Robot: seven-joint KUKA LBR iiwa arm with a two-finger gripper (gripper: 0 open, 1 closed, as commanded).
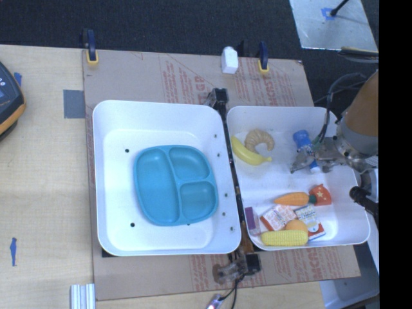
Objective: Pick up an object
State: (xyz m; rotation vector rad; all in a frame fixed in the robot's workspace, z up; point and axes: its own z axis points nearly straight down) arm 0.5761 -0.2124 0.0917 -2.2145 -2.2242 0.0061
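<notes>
Two shallow white plastic bins (106, 172). Light blue three-compartment tray (175, 184). Yellow toy banana (250, 153); tan croissant (260, 139); blue bottle (301, 138); orange carrot (291, 199); yellow corn cob (284, 238); red-and-white printed packet (278, 218). Grey arm, orange band (365, 105).

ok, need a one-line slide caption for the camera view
Gripper low over the right bin beside a blue object; blue divided plate in left bin.

2 glossy white plastic bins (103, 172) on matt brown cardboard (174, 76). Smooth blue plastic tray (175, 184) w/ 3 sections. Pale wood-look bench (38, 185), dull metal gripper (300, 165).
</notes>
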